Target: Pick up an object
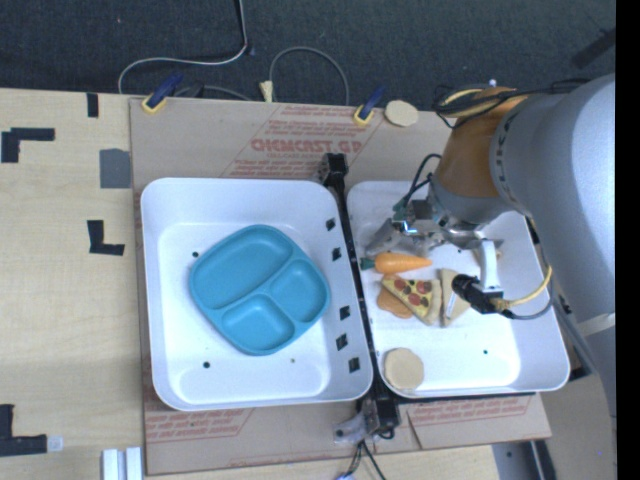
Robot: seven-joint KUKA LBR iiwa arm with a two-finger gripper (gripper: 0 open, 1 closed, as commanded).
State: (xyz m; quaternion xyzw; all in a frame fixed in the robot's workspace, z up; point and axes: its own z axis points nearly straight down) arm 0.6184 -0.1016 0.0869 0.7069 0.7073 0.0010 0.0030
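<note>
While the arm (560,178) hangs over the right bin (500,368), the stock stands as follows.

Item: left bin (170,368), holding one blue divided plate (260,288), lying flat and well apart from the gripper.

Item: right bin, holding a toy carrot (400,262) at its left side; a pizza slice (415,293) just below the carrot and touching or nearly touching it; a brownish bread-like piece (392,305) tucked at the slice's lower left; a round tan biscuit (404,368) near the front edge, apart from the rest.

Item: gripper (425,230), low over the cluster, just above the carrot's right end. Whether its jaws are spread or closed I cannot tell from here, nor can I make out anything held between them.

Note on handling: the carrot looks the nearest candidate. To take it well, I would judge the jaws should straddle its narrow body across the width, centred, and come down clear of the pizza slice so that nothing else is pinched along with it. The crowding is the risk; the biscuit, standing alone, would be the cleaner pick.
</note>
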